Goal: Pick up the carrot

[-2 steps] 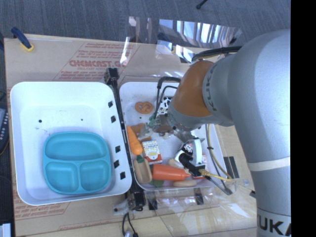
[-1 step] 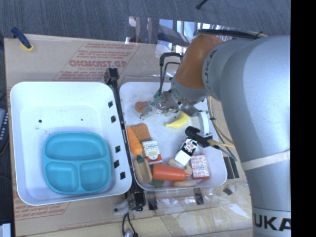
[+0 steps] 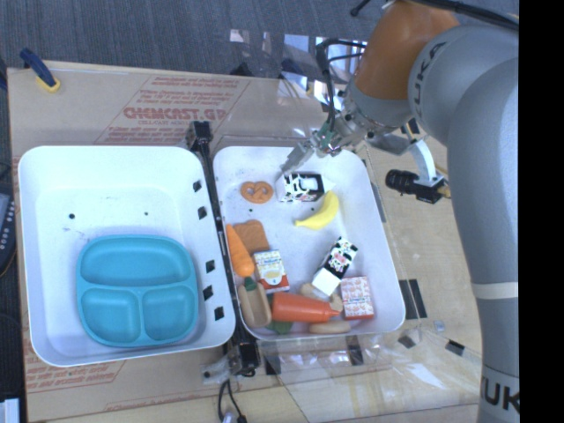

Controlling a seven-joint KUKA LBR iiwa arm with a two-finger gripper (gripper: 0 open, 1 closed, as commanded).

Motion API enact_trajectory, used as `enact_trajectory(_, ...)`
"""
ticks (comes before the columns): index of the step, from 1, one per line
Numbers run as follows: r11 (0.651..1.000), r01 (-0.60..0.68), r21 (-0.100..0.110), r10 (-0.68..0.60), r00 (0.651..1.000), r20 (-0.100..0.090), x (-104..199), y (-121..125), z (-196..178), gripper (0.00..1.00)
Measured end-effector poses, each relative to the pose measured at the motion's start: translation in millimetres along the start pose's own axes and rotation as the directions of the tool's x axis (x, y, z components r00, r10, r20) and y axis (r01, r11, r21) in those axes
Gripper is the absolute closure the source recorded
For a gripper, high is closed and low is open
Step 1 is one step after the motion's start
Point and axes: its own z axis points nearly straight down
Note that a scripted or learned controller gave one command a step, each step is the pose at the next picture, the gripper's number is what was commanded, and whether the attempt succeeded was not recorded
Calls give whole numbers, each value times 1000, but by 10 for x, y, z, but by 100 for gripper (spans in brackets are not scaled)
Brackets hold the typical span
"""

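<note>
Carrot (image 3: 239, 250) lies along left wall of right bin (image 3: 381, 236), beside toast. Hand (image 3: 322, 144) hovers over far edge, grip state unclear. Best approach: descend aligned across carrot's width, clear of wall.

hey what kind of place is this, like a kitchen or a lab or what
Most likely a robotics lab bench, not a kitchen. A grey robot arm reaches over two white bins: one holds toy food such as a carrot and a banana, the other a blue divided tray. The bench is lined with printed cardboard.
</note>
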Motion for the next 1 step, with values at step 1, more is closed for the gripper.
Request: enact_trajectory(1,998,62,12,-61,998,-12,628,-561,1059,0)
